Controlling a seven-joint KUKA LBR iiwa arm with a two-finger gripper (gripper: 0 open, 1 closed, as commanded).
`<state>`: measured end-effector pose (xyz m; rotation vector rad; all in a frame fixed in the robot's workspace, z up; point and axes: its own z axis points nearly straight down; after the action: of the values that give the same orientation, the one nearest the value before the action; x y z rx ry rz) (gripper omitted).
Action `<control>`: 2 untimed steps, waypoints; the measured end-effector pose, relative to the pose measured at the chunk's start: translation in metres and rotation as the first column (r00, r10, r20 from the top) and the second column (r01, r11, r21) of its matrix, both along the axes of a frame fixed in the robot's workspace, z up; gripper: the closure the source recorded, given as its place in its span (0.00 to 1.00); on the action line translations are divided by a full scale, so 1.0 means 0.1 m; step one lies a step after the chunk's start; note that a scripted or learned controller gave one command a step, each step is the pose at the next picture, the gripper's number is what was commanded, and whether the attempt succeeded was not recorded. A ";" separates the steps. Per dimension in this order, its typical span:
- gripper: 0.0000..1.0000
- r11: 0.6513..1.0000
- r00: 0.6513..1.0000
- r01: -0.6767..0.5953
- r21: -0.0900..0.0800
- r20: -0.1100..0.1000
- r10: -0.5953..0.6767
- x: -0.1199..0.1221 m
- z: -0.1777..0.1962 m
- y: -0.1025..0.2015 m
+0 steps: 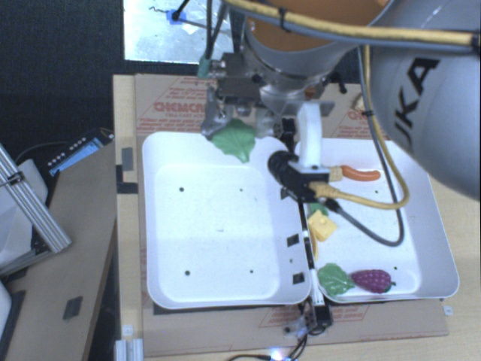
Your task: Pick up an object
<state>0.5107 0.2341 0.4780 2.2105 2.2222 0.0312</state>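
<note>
A green leaf-shaped toy [236, 143] hangs between the fingers of my gripper [234, 128], over the far edge of the left bin [218, 232]. The gripper is shut on it, and the leaf looks lifted off the bin floor. In the right bin [409, 224] lie an orange carrot-like piece [359, 174], a yellow wedge [322, 227], a second green leafy piece [334, 278] and a purple bunch of grapes [372, 280]. The big grey and orange arm hides the far part of both bins.
A yellow cable and a grey cable [368, 201] droop from the wrist over the right bin. Both bins rest on a cardboard sheet [169, 100]. At the left edge stand a metal rail [30, 209] and a small blue-lit device [75, 150].
</note>
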 end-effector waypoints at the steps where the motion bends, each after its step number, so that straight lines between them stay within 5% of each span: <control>1: 1.00 1.000 1.000 0.005 -0.007 -0.011 -0.005 0.41 0.41 0.00; 2: 1.00 1.000 1.000 0.009 -0.010 -0.015 -0.009 0.91 0.37 -0.49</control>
<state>0.6022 0.1852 0.5154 2.2232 2.2149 0.0027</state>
